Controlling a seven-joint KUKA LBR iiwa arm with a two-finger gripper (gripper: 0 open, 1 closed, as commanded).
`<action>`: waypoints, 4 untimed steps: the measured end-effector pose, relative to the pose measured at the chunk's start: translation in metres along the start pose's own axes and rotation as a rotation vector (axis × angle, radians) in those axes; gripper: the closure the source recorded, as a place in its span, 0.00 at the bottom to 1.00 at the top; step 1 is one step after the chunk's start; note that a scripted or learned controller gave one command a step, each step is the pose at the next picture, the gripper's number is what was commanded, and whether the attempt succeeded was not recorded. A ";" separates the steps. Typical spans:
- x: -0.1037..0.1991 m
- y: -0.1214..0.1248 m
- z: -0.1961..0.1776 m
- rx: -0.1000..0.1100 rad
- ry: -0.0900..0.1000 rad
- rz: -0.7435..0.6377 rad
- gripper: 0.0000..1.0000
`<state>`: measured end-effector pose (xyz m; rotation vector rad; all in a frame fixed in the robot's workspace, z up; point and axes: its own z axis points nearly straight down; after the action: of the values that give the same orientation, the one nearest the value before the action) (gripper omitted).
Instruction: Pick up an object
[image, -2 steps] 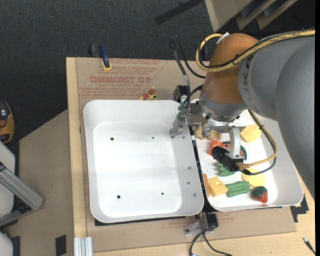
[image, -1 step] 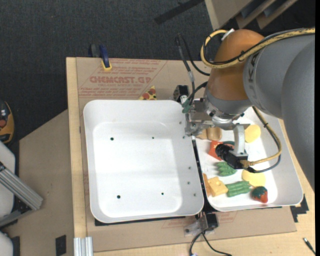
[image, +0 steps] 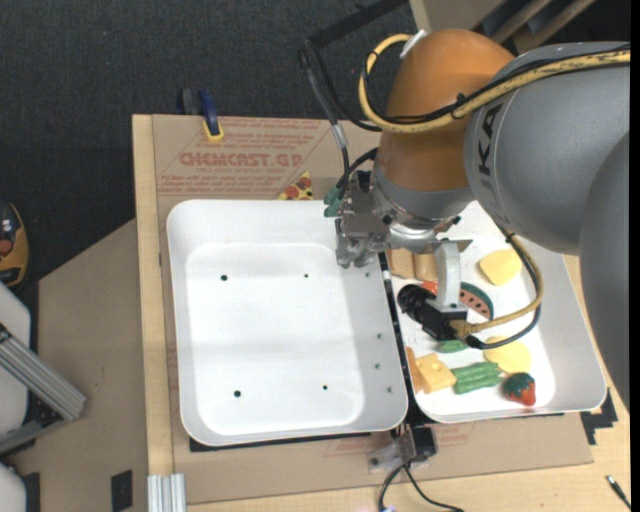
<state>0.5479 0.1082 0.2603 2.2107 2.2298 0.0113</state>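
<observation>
Camera view, looking down at a slant: gripper (image: 368, 248) sits low over the divider where the two bins meet, at the far end, under the orange band of the arm (image: 440, 110). The wrist body hides its tips, so whether it is spread or closed cannot be told. Nothing is seen held in it.

Just right of the gripper, in the right bin (image: 572, 398): a tan piece (image: 404, 262) against the bin's left wall, partly under the wrist. Beyond it a watermelon slice (image: 470, 298) and, further right, a pale yellow piece (image: 498, 267).

Nearer the front of the same bin: an orange block (image: 432, 372) by the left wall, a green pod (image: 476, 377) touching it on the right, a strawberry (image: 518, 388) just beside the pod's end, and a yellow wedge (image: 510, 357) just behind those two. A small green bit (image: 451, 347) lies between the block and the watermelon slice.

Left bin (image: 182, 235): white floor with four small dark dots.

Both bins rest on a cardboard sheet (image: 240, 155) with red print; a blue clamp (image: 210, 112) grips its far edge.
</observation>
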 end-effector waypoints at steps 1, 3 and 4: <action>0.065 0.023 -0.122 -0.010 0.002 0.000 1.00; 0.074 -0.034 0.147 0.025 -0.011 0.014 1.00; 0.118 -0.010 0.117 0.003 -0.002 0.005 1.00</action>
<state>0.5375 0.2267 0.1441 2.2160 2.2251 0.0064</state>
